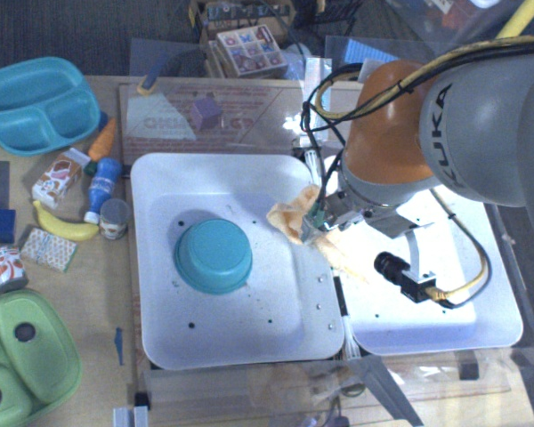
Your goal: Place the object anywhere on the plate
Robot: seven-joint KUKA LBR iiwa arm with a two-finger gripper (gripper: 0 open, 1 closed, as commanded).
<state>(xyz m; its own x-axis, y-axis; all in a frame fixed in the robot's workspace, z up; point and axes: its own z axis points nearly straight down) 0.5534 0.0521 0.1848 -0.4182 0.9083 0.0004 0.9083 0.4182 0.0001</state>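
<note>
A soft, crumpled pale yellow cloth (289, 216) lies on the rim between the two shallow white plastic bins (160, 327), draped into the left one. The two-finger gripper (319, 223) is touching the cloth's right edge; I cannot tell if it is open or closed. The round, smooth teal plastic plate (214, 254) sits upside down in the left bin, near the cloth but apart. Bare white floor surrounds the plate.

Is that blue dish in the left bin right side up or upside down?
Upside down, it seems: the blue dish shows a flat raised top and no hollow, resting in the left bin.
</note>
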